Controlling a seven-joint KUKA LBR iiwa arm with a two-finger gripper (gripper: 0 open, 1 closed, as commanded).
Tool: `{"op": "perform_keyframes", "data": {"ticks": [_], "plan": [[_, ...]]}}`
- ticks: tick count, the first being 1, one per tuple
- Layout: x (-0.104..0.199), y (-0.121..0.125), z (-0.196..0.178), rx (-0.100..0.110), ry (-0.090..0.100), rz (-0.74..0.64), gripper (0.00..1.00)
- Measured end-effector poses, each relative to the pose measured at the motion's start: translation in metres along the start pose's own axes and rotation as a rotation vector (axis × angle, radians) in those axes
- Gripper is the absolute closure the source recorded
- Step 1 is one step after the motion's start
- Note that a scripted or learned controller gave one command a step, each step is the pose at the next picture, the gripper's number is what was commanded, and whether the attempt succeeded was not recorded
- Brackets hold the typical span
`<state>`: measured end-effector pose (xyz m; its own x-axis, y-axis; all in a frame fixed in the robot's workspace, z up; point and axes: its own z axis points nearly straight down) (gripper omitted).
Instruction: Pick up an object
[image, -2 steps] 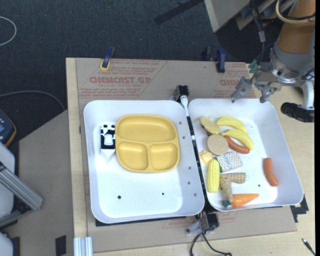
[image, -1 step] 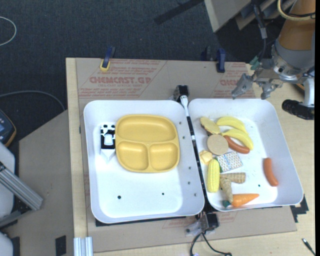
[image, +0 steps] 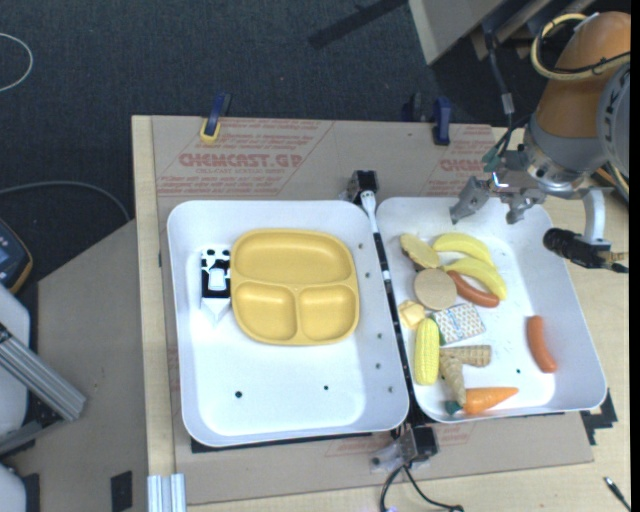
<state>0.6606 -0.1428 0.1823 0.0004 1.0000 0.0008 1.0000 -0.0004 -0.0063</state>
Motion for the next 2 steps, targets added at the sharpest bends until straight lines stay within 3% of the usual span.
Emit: {"op": "perform_keyframes", "data": {"ticks": [1, 2], "plan": [[0.006, -0.004, 0.045, 0.0, 0.001, -0.001, 0.0], [0.004, -0.001, 0.091, -0.017, -0.009, -0.002, 0.0]]}}
